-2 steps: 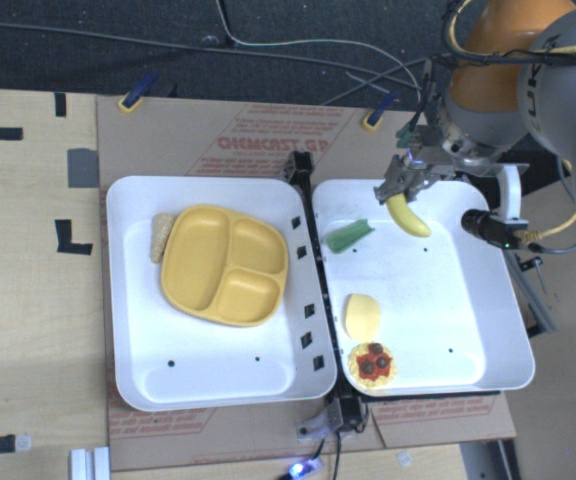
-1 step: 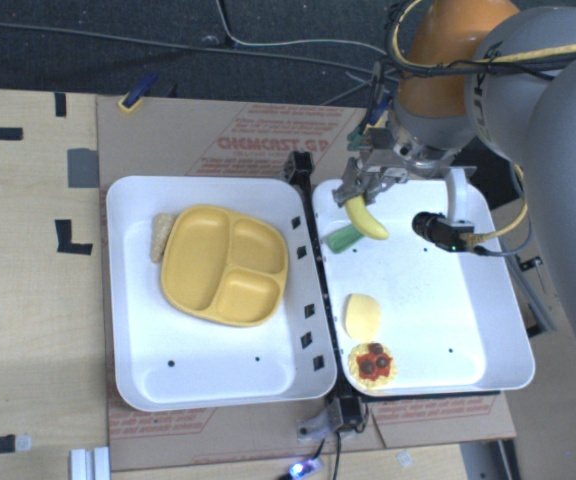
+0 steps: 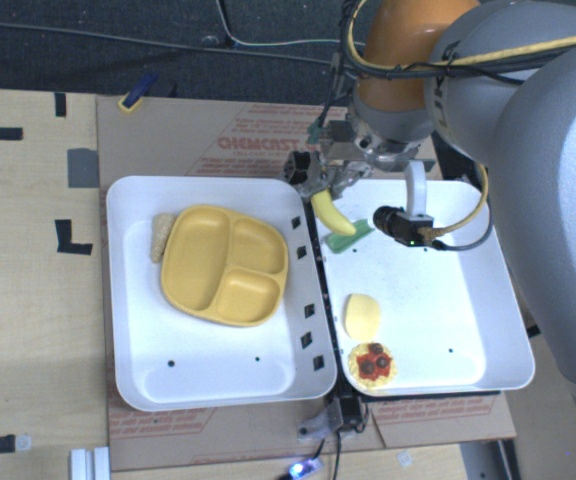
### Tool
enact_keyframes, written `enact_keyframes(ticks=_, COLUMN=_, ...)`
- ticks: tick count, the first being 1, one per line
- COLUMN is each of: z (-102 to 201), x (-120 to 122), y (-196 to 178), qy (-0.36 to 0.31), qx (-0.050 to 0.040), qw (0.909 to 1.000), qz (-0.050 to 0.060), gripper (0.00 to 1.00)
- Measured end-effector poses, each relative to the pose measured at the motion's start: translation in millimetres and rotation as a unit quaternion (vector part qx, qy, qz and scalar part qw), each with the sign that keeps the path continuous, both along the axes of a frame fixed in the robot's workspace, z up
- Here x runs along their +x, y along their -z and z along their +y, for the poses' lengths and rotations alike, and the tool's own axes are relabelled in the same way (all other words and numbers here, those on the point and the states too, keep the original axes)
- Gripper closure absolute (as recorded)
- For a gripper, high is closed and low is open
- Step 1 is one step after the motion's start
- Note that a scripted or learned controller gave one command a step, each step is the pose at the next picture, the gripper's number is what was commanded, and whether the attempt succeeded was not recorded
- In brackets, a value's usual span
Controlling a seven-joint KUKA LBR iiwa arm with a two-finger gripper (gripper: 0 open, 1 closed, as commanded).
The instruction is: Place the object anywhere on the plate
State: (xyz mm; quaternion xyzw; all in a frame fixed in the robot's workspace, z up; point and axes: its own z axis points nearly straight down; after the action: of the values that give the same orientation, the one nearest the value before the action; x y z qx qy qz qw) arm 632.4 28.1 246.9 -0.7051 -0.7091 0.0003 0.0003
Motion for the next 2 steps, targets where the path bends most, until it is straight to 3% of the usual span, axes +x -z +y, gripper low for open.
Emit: enact_keyframes(ticks=2, z=98.7, x=18.1, y=29.7, qy=0.000, qx=-0.0002, qw=1.0000, qz=0.001, gripper=1.00)
